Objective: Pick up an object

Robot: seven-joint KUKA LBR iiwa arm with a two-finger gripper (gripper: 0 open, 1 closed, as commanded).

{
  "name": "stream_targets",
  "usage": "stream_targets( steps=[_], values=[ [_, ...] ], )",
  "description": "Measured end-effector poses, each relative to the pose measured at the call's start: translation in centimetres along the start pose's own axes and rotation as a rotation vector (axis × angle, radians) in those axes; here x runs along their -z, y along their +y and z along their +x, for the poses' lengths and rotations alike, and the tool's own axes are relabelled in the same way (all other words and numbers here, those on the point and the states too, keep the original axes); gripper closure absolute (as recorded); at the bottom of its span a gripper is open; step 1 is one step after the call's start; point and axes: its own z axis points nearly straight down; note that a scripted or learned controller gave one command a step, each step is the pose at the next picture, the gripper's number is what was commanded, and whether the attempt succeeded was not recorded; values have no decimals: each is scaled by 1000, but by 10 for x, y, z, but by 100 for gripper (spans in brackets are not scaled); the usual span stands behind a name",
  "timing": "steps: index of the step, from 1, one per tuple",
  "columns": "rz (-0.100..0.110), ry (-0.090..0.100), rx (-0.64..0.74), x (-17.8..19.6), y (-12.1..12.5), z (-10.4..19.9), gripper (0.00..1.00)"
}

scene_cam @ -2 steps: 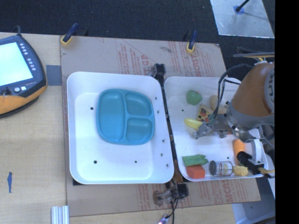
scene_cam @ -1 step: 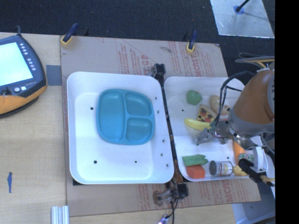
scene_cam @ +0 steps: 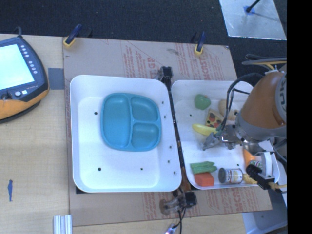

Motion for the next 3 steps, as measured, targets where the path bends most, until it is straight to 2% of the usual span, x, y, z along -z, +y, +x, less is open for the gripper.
stream_targets(
  steps=[1, 2, 3],
  values=[
    [3, 2, -2, 0, -16, 11, 0],
    [2, 2, -1, 0, -36, 36, 0],
    [0, 1, -1, 0, -36, 32, 0]
  ],
)
